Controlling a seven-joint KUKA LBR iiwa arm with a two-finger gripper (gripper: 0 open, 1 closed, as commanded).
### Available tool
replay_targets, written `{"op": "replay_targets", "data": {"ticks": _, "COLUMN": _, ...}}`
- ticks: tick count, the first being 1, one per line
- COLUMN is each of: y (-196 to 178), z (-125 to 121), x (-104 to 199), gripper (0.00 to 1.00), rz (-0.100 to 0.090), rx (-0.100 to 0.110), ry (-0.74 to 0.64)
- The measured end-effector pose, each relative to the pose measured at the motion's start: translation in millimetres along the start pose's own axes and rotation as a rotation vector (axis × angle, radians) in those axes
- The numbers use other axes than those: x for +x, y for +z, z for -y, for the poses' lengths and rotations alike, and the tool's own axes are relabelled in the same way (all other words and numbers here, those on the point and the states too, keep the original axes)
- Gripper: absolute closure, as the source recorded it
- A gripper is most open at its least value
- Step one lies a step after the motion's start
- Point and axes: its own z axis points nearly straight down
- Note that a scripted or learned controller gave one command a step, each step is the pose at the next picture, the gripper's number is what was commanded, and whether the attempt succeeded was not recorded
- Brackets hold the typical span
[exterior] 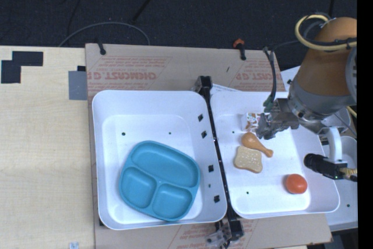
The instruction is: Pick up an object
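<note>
In the right bin point(256, 201) lie a tan chicken drumstick point(256, 143), a slice of toast point(249, 160) just below it, and a red tomato point(296, 183) toward the front right. A small white and red packet point(252, 121) rests near the bin's back. My gripper point(267, 128) hangs low over the right bin, just right of the packet and above the drumstick's thick end. Nothing shows between its fingers.
The left bin point(111, 125) holds a blue divided plate point(159, 179). A black divider point(211, 143) runs between the two bins. The arm's orange and grey body point(326, 73) looms over the right bin's back right corner.
</note>
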Motion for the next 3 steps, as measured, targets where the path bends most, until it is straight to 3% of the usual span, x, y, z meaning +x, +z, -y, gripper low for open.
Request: {"op": "replay_targets", "data": {"ticks": 3, "y": 26.9, "z": -11.0, "x": 155.7, "gripper": 1.00, "rz": 0.001, "rx": 0.000, "ry": -0.001}}
